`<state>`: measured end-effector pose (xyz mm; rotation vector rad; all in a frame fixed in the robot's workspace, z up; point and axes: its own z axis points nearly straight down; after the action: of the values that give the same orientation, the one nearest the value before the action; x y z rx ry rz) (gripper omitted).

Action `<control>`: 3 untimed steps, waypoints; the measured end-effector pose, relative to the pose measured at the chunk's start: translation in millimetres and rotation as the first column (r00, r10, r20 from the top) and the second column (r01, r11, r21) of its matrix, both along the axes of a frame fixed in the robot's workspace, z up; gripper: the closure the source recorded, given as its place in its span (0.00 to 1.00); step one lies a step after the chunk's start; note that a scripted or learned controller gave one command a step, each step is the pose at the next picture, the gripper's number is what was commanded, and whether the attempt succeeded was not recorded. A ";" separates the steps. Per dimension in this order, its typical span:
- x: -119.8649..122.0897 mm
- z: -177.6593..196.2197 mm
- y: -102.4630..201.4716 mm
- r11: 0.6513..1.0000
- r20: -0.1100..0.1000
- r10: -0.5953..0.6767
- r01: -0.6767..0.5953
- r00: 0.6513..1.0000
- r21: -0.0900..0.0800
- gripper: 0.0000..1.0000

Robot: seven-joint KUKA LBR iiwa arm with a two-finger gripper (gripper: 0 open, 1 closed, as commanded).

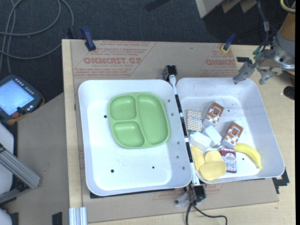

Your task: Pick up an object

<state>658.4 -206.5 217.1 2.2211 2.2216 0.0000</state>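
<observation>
Overhead, the open, empty gripper hovers at the right bin's one-o'clock corner, banana at five.

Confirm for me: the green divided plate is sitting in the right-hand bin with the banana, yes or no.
No, the green divided plate lies alone in the left bin, while the banana is in the right bin.

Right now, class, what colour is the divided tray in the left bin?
Light green: the divided tray shows best in the camera view, lying in the white left bin.

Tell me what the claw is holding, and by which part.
Nothing. The claw hangs open above the far rim of the right bin, with nothing between its fingers.
</observation>
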 end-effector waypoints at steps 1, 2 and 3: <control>-75.7 -123.4 -14.1 1.000 -0.005 0.002 -0.002 1.000 0.007 0.00; -117.6 -130.7 39.0 1.000 0.001 0.001 -0.001 1.000 0.000 0.00; -115.6 -119.4 38.7 1.000 0.008 0.000 0.000 1.000 -0.002 1.00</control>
<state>542.8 -167.7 97.6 2.2165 2.2160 0.0074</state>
